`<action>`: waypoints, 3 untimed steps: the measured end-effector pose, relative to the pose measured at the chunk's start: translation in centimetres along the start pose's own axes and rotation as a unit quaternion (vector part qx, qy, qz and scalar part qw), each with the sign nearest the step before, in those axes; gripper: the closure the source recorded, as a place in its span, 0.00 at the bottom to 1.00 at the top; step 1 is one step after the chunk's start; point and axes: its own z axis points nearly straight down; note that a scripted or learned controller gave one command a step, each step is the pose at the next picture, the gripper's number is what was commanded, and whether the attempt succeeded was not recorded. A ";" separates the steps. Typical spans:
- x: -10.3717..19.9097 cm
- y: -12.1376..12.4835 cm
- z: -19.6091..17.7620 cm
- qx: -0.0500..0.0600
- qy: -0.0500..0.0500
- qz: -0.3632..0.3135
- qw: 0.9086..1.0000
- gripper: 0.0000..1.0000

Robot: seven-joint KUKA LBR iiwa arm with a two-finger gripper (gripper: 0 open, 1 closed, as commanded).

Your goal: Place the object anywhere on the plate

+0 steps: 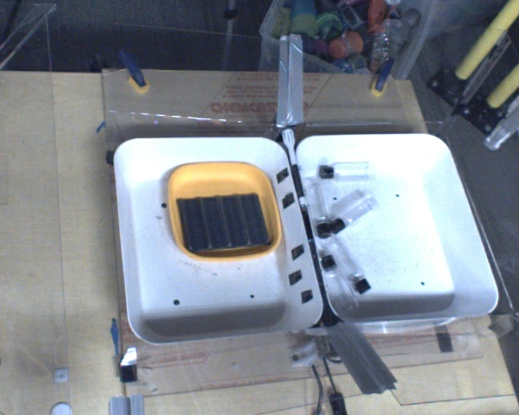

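the orange plate [180, 180] sits in the left bin [138, 232], with a dark ribbed block [223, 221] already lying on it, long side across the bin. several clear vials with black caps [346, 210] lie scattered in the right bin [432, 232], just beyond the divider. any of them would have to travel left over the divider to reach the plate. i cannot tell the state of the claw.

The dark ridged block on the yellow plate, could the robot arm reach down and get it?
Probably yes. The dark ridged block lies flat on the yellow plate in the left bin, nothing on it or over it, so the way down looks free.
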 end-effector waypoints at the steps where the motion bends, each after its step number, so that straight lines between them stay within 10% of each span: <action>1: -2.0 0.3 12.0 0.000 0.001 -0.132 0.991 0.00; 3: -0.8 -1.2 11.0 0.000 0.002 -0.105 0.994 0.00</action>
